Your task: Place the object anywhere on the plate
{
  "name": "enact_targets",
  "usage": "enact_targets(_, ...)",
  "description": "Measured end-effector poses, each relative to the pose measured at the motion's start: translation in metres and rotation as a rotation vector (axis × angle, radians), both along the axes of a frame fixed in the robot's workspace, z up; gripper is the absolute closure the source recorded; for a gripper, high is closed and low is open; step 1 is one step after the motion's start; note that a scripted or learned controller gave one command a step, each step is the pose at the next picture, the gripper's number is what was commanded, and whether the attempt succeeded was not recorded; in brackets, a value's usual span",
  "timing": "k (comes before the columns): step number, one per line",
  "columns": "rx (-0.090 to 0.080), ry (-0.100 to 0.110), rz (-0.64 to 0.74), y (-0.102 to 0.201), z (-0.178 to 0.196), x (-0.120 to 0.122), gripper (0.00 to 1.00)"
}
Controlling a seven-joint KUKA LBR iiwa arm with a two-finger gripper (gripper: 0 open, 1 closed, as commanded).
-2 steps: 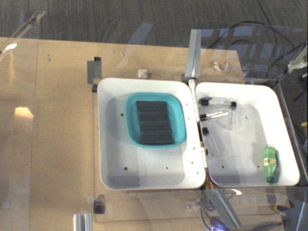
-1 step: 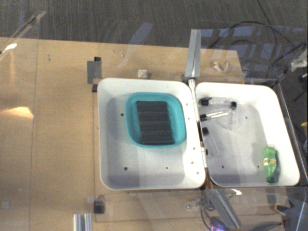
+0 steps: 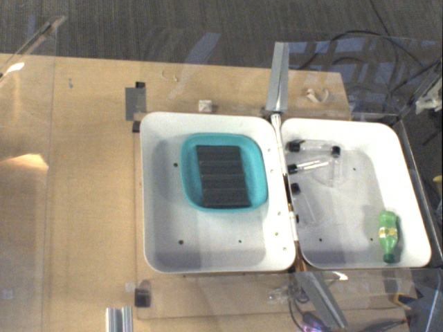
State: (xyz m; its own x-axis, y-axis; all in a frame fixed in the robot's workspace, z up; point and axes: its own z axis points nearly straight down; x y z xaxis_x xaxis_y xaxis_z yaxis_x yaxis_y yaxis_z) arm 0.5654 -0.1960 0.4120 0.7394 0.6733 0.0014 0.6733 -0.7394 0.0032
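A teal, rounded-square plate lies in the upper middle of the left white bin. A dark ridged rectangular object rests flat on the plate and covers most of its middle. In the right white bin, a small green bottle-shaped object lies on its side near the lower right corner.
Two clear tubes with black caps lie at the upper left of the right bin, by the wall shared by the bins. A grey metal post stands behind the bins. Cables run past the bench's upper right.
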Motion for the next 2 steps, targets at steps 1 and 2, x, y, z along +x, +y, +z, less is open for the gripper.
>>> enact_targets(1,0.000,0.002,-0.157,-0.004,0.023,0.008,0.00)
enact_targets(2,0.001,0.004,-0.216,-0.008,-0.053,0.046,0.00)
